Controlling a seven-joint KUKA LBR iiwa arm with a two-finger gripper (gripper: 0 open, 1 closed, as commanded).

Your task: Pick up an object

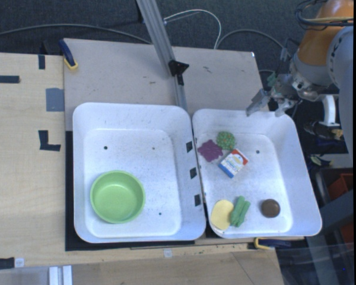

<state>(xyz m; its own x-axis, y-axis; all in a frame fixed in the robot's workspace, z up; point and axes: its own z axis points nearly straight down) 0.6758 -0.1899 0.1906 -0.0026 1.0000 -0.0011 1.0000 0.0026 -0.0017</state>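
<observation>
Nearest you: green pod (240, 211), long axis near-upright in frame, touching yellow piece (222, 214). Gripper (263, 107) — fingers spread, empty — over the right bin's (302, 177) far rim.

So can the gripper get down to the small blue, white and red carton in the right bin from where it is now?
Probably yes. The gripper hangs over the right bin's far rim, and the small blue, white and red carton lies uncovered, apart from the purple piece and green knobbly ball beside it.

Grey arm (344, 52), orange band, dark metallic end effector (267, 103).
</observation>
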